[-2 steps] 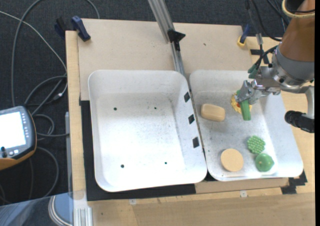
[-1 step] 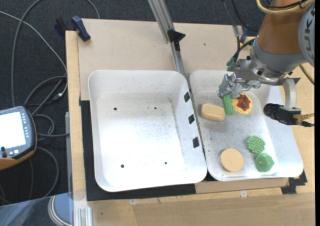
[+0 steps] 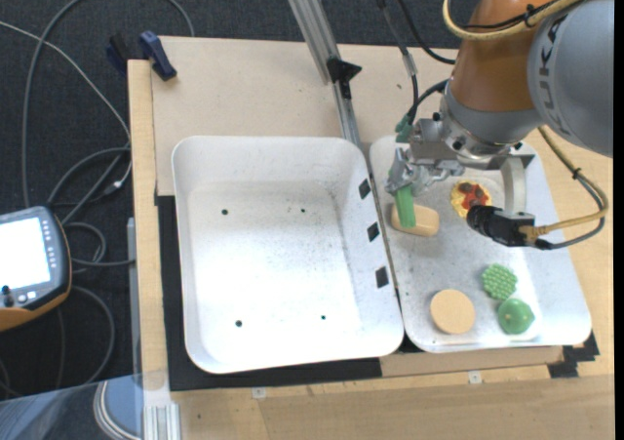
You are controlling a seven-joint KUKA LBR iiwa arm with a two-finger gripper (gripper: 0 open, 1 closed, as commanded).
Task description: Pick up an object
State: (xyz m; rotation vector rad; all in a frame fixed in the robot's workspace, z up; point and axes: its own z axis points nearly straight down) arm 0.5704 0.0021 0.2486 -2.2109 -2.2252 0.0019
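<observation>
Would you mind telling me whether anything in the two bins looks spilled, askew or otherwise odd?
Nothing looks spilled or damaged. All the objects crowd the right bin: a tan block with a green piece leaning on it under the hand, a tan disc and two green items. The left bin shows only dark specks.

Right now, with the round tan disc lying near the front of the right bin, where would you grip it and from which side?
Probably straight from above, fingers closing across the round edge of the tan disc. It lies flat on the floor of the right bin, so only its rim offers opposing faces. The bumpy green ball sits apart from it on one side, so set the fingers clear of that.
</observation>
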